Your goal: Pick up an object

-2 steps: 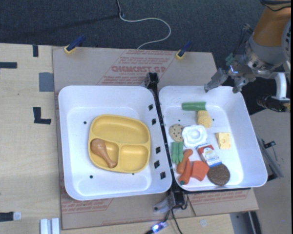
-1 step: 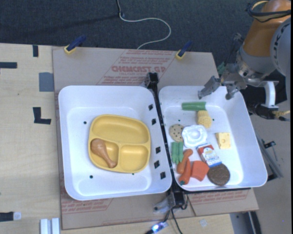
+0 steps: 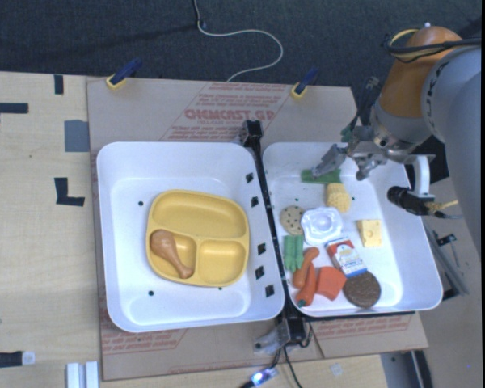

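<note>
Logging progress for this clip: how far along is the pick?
Done: the gripper is over the far end of the right bin, by a green item and the corn cob. In hand: nothing visibly between its fingers. Left: grasp and lift. A drumstick lies on the yellow tray.

The right bin (image 3: 412, 293) held a loose cluster of toy food. At its back lay a flat green piece (image 3: 314, 175), and just in front a knobbly yellow corn cob (image 3: 337, 196). Toward the bin's middle sat a speckled cookie (image 3: 291, 218), a white cup (image 3: 321, 225) and a cheese wedge (image 3: 372, 233). Nearer its front lay green beans (image 3: 293, 251), an orange carrot (image 3: 306, 269), a red carton (image 3: 347, 257) and a brown patty (image 3: 361, 290).
</note>
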You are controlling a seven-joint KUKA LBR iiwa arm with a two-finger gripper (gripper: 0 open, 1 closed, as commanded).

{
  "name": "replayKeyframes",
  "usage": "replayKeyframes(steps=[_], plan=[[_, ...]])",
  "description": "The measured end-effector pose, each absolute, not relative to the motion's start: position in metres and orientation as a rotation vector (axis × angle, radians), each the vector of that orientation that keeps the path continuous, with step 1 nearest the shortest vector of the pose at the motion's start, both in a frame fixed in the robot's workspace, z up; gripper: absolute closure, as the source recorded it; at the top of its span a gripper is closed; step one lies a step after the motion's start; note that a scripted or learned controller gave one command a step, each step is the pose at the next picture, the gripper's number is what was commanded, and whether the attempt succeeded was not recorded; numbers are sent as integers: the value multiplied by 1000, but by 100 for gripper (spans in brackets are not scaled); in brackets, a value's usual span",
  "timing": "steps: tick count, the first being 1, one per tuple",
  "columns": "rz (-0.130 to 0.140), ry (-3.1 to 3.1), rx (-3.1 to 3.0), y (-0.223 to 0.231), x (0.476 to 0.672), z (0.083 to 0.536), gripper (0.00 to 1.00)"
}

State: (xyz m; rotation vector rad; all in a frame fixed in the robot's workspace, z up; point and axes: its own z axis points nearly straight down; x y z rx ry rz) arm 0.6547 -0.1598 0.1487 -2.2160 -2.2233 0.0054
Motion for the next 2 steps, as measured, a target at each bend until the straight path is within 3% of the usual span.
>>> replayKeyframes(steps=[1,2], plan=[[5,-2224,-2216,-154,658,87,0],[4,-2224,-2218,-153,658,84,0]])
